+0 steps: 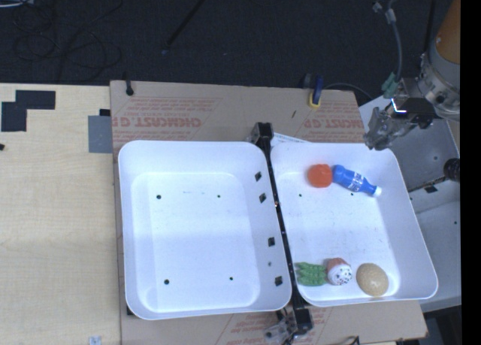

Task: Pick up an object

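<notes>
The right bin (417, 238) holds an orange ball (319, 176) and a blue bottle (354, 180) lying side by side near its far wall. Along its near wall lie a green toy (309, 273), a small white and red dotted object (339, 272) and a tan egg-shaped object (371, 279). My gripper (380, 131) hangs above the bin's far right corner, to the right of the blue bottle and well above it. Nothing shows between its fingers.
The left bin (131, 208) stands beside the right one, with a black divider clip row (269, 208) between them. Both rest on a cardboard sheet (195, 114). A yellow and blue clamp (316, 92) stands at the cardboard's far edge. Cables hang at the upper right.
</notes>
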### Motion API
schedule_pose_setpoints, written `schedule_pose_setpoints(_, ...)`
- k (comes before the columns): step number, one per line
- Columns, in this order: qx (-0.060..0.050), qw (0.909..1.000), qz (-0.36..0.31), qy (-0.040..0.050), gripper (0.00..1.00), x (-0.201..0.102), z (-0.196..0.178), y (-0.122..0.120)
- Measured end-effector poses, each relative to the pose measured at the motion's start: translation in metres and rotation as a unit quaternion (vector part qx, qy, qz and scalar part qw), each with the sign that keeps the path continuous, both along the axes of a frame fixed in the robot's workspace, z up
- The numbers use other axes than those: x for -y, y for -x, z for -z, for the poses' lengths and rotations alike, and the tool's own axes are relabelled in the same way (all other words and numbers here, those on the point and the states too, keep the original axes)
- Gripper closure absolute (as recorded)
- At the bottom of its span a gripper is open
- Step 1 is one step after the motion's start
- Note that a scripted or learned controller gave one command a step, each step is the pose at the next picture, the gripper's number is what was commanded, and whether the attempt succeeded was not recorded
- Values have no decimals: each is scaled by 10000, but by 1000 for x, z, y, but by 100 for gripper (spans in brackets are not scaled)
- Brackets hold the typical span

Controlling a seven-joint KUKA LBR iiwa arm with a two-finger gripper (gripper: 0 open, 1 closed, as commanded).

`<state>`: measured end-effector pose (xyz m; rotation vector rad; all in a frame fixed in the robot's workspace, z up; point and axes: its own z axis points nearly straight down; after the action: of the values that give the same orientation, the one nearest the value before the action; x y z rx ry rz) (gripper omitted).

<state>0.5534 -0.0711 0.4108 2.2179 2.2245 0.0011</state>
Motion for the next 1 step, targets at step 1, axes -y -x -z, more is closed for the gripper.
schedule_pose_setpoints(1, 15, 10000, 5, 3, 100, -4, -57, 8)
